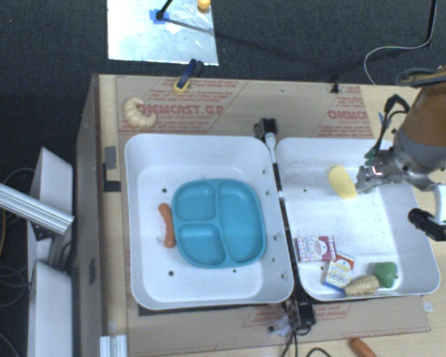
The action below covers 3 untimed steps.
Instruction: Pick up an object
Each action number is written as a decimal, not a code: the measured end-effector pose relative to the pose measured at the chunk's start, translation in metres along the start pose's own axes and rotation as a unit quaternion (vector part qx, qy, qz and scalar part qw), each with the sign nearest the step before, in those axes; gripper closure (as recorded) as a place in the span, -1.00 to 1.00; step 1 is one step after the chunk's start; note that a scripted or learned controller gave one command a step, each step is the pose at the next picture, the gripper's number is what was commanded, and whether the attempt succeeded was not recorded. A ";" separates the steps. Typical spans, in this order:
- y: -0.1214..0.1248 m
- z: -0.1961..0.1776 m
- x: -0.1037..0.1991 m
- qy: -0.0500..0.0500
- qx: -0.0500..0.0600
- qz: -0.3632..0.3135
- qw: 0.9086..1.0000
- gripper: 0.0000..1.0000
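Pincer (366, 175) beside yellow object (343, 181)

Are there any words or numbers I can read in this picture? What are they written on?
"CHEMCAST GP", red letters printed on the brown cardboard sheet behind the left white bin.
The same red print repeats at the sheet's right end, but there it is slanted and too blurred to read.
The small red and white packet and the little blue and orange carton in the right white bin carry print too small to read.
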<state>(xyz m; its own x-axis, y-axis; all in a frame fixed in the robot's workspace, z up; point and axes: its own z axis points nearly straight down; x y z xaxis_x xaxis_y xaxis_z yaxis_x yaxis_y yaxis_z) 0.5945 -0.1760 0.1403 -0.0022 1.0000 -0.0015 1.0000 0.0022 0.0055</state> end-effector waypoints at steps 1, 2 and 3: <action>-0.002 0.009 -0.008 0.000 0.002 0.001 1.000 1.00; 0.005 0.031 -0.017 0.000 0.002 0.001 1.000 1.00; 0.007 0.020 -0.017 0.000 0.000 0.000 1.000 1.00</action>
<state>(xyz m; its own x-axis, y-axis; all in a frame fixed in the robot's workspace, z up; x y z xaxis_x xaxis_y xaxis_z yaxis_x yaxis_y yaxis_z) 0.6012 -0.1931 0.1206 -0.0018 1.0000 -0.0017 1.0000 0.0018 0.0052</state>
